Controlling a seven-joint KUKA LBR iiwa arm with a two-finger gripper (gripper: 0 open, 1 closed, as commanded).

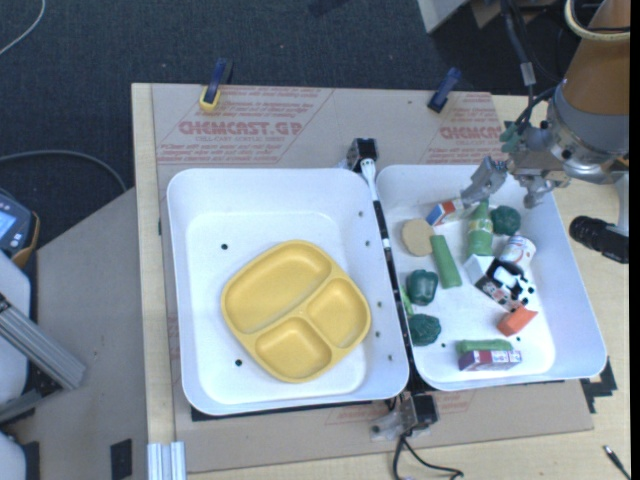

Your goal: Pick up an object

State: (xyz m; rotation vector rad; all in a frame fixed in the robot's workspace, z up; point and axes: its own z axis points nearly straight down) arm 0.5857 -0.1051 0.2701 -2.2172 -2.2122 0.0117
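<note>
Green bottle [482,230] lies in the right bin [585,313] right beneath the gripper [508,184], whose fingers look spread with nothing between them, so I would drop straight down astride it, clear of the neighbouring green block [445,261], before closing.

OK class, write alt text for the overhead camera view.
A robot arm's claw hangs above the right white bin, over small toys including a green bottle. The left white bin holds a yellow divided tray.
</note>
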